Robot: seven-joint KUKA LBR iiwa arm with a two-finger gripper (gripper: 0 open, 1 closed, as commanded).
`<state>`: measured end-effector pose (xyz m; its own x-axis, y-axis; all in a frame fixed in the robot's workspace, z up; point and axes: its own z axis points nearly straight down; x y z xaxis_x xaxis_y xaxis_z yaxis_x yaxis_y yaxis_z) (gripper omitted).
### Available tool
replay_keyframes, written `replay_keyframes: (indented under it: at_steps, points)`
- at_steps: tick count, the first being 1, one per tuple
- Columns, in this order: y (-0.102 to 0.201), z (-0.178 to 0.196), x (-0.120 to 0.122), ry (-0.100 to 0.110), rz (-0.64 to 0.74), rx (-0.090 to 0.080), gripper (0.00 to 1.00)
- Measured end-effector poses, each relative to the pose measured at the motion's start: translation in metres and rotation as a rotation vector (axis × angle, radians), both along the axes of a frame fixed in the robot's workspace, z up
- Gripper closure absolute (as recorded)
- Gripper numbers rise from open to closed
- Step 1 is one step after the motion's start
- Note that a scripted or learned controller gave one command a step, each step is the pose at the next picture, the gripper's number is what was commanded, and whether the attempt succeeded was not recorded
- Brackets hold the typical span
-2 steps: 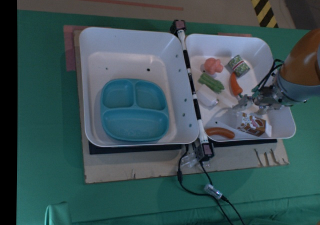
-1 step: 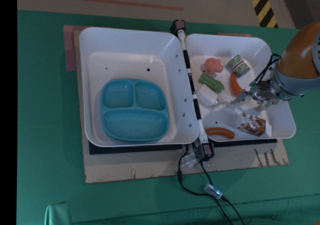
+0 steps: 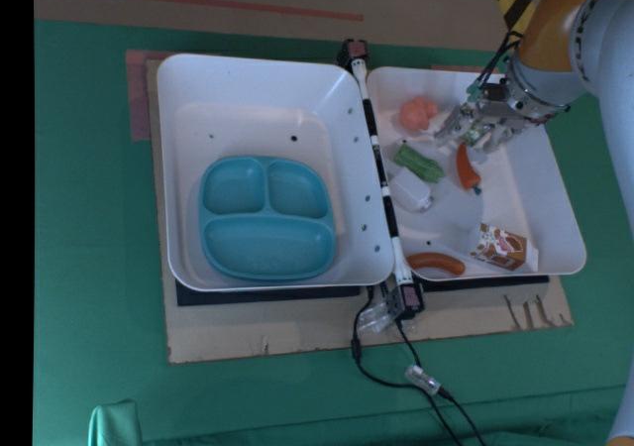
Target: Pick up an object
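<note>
The right bin (image 3: 555, 226) holds several small items: a pink-orange lumpy piece (image 3: 418, 113), a green pepper-like piece (image 3: 420, 163), a white object (image 3: 410, 191), an orange carrot (image 3: 467, 167), a sausage (image 3: 436, 263) and a small brown-and-white carton (image 3: 502, 247). My gripper (image 3: 475, 132) hovers over the back of this bin, between the pink piece and the carrot, just above the carrot's top end. Nothing shows between its fingers.
The left bin (image 3: 188, 77) carries a blue divided plate (image 3: 265, 218). A black-and-white divider strip (image 3: 378, 168) runs between the bins. Cables (image 3: 396, 355) trail off the bench's front edge. Green matting surrounds the cardboard base.
</note>
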<state>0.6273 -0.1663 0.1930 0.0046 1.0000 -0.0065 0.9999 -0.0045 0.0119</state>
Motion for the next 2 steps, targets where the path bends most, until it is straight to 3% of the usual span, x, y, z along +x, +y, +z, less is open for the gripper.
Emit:
replay_keyframes:
  at_steps: [1, 2]
  points:
    - [0.016, -0.006, 0.064, 0.013, 0.002, -0.002, 0.00]
    - [-0.021, -0.007, 0.023, 0.002, -0.004, -0.003, 0.00]
